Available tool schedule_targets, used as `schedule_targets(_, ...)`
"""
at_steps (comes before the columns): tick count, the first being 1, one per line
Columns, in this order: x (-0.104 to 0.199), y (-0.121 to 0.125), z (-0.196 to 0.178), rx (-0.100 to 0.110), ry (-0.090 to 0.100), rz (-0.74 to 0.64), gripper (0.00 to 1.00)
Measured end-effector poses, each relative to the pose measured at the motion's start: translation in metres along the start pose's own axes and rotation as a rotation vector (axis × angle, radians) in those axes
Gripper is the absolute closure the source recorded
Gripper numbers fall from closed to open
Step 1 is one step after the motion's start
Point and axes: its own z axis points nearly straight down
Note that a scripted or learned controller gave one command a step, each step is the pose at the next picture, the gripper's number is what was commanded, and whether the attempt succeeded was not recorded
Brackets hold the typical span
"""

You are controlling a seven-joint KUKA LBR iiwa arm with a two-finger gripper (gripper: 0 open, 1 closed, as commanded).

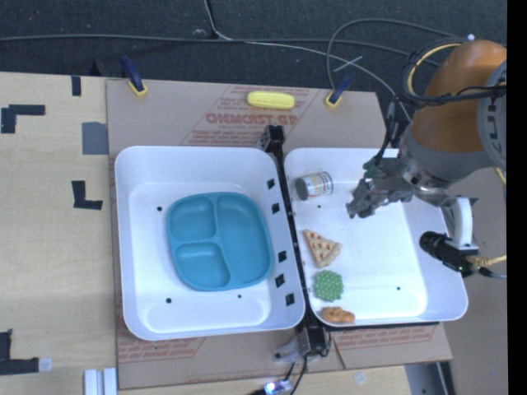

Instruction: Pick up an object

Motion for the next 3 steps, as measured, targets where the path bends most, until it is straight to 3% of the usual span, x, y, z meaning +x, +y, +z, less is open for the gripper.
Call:
schedule_targets(2, 0.107, 0.006, 0.017, 0.001, 0.000, -0.001, 1.00)
schedule_targets(3, 0.158, 0.020, 0.038, 0.002, -0.001, 0.000, 1.00)
